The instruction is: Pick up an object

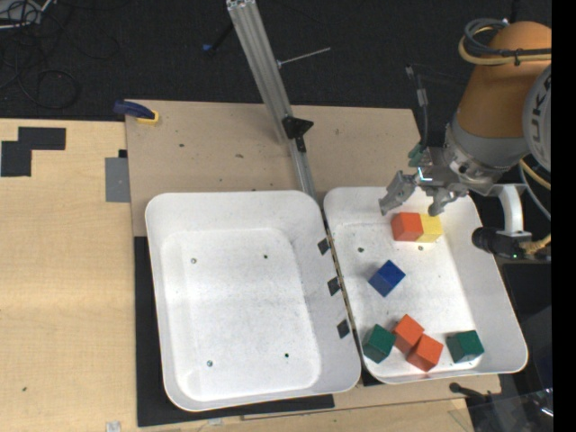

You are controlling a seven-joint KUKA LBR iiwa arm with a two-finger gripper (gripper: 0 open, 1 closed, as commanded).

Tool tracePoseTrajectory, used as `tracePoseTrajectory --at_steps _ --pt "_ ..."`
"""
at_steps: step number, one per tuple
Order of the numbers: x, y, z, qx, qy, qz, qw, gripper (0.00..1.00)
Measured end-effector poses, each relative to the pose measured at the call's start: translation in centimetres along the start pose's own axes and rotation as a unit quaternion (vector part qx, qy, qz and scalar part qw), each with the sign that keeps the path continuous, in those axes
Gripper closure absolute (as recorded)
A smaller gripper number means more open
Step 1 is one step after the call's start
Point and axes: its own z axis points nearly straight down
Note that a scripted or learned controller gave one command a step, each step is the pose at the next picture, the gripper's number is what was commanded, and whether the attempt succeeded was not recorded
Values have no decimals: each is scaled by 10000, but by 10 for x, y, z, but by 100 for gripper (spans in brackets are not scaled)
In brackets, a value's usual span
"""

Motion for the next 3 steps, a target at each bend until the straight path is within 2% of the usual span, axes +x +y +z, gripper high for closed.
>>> tracePoseTrajectory --at_steps 1,3 --pt "-1 1 -3 -26 -3 6 10000 0" --pt "2 -6 127 14 1 18 10000 0"
